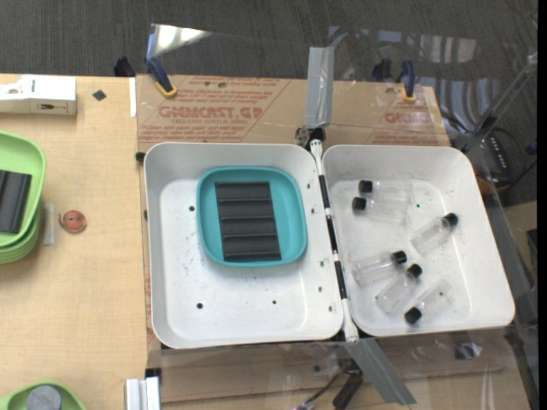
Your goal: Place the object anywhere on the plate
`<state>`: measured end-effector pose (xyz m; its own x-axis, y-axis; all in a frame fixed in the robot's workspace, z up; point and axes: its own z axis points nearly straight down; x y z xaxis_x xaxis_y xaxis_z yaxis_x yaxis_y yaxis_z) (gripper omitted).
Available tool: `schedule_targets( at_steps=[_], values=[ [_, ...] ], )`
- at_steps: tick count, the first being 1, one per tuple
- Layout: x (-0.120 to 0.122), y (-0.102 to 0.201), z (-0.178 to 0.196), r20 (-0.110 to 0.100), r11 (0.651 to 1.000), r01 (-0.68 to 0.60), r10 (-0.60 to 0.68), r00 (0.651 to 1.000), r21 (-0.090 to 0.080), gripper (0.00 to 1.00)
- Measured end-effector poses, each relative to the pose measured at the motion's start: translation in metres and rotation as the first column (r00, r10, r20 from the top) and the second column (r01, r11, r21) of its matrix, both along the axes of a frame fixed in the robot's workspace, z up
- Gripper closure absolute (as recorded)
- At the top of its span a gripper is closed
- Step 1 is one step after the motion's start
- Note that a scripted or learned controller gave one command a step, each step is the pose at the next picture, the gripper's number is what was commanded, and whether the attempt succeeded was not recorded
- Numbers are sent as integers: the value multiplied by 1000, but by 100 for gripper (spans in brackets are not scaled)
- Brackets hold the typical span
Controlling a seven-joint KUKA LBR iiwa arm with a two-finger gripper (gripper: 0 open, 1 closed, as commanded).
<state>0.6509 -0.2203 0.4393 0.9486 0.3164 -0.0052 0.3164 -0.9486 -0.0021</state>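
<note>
1. The 2 white bins sit side by side on the bench. The left bin holds a teal plate with a dark ribbed insert in its middle.
2. The things to move are in the right bin: about 6 small clear vials with black caps, all lying on their sides. 1 vial lies toward the right wall, a pair lies near the top, and a cluster lies lower down.
3. No vial is on the plate, so my judgement is that the step in hand is the first pick.
4. The state of the jaws cannot be told from this view.
5. To do the pick well, I would choose the vial by the right wall, since it lies apart from the others and leaves room on both sides.
6. Close across the narrow body, not along its length; clear round plastic may roll or slip.
7. Lift well above the ridge where the 2 bins meet before crossing.
8. Release low over the ribbed insert, whose grooves should stop rolling.
</note>
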Motion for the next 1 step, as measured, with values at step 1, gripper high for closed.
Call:
schedule_targets(
  at_steps=[1],
  values=[
    [-1, -2, 0, 1, 993, 118, -118, 993, 0, 0]
  ],
)
